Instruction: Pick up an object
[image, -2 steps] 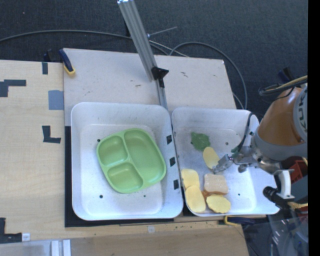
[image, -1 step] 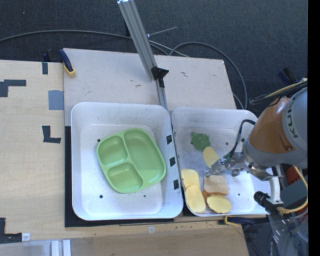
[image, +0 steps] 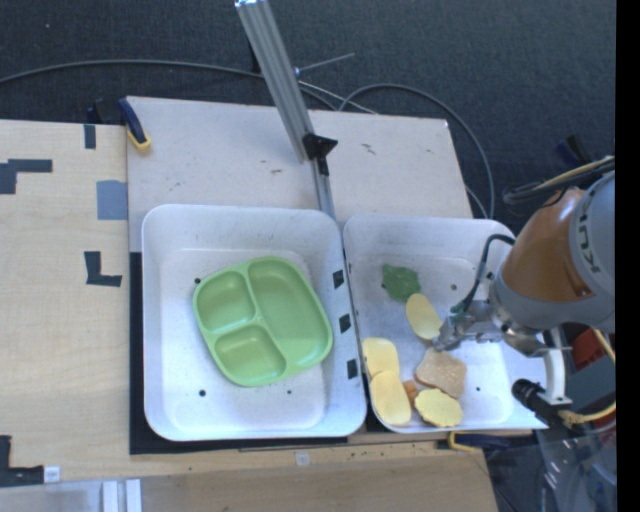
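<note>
Gripper (image: 452, 335) low in the right bin (image: 440, 232), finger spread not discernible, tip between a yellow slice (image: 422, 316) and a tan bread piece (image: 441, 373), arm body hiding the bin's right side, green divided plate (image: 262, 321) in left bin (image: 160, 300)

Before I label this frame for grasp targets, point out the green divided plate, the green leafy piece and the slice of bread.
green divided plate (image: 262, 322): camera view, on the ridge between its compartments.
green leafy piece (image: 401, 282): camera view, its middle.
slice of bread (image: 441, 373): camera view, its top face.
</note>
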